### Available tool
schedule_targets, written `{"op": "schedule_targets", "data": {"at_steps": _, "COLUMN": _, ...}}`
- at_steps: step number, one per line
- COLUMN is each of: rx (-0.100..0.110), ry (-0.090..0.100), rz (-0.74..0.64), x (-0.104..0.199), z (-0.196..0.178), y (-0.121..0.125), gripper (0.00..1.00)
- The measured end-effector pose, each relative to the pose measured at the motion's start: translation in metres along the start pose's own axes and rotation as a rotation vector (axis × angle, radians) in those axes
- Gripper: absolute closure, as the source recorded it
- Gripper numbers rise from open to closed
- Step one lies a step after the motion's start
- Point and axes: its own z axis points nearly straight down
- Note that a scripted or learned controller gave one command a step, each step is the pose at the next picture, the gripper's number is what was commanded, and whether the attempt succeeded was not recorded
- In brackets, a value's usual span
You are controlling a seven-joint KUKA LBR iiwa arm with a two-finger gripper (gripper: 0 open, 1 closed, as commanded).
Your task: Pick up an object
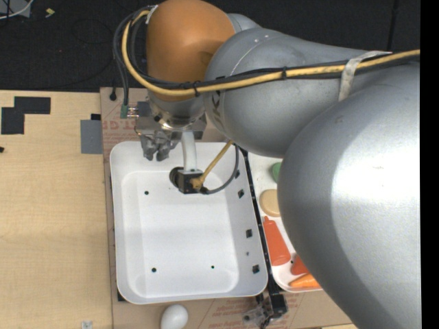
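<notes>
— So, what could go wrong from where you are?

— Plenty. My two-finger gripper (157, 148) hangs over the far rim of the left shallow white plastic bin (130, 252), and from above I cannot tell how it is set, apart or together. Nothing shows between its tips. Just beside it, a white post with a dark rounded foot (186, 177) and a yellowish cable reaches down toward the bin floor. If I went straight down here, I judge I would meet the bin's rim or bare plastic and come up with nothing.

— Where are the things to pick, then?

— In the right shallow white bin (285, 281), well apart from my gripper and mostly hidden under my own grey arm. I can make out a long orange carrot-like piece (276, 242), a pale tan round piece (269, 201), a bit of something green (276, 171) and a second orange bit (305, 281) near the close edge.

— And the left bin?

— Its floor shows just a few small dark marks. Outside it, a small white egg-shaped ball (174, 317) lies on the bench (48, 204) by the near edge. So the likely failure is a grasp at nothing, because I stand over the wrong bin.
</notes>
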Motion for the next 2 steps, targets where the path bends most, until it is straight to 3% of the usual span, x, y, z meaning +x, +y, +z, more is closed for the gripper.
{"op": "schedule_targets", "data": {"at_steps": 1, "rx": -0.033, "ry": 0.011, "rz": 0.001, "x": -0.015, "z": -0.169, "y": 0.001, "gripper": 1.0}}
{"op": "schedule_targets", "data": {"at_steps": 2, "rx": -0.03, "ry": 0.01, "rz": 0.002, "x": -0.034, "z": -0.284, "y": -0.003, "gripper": 1.0}}
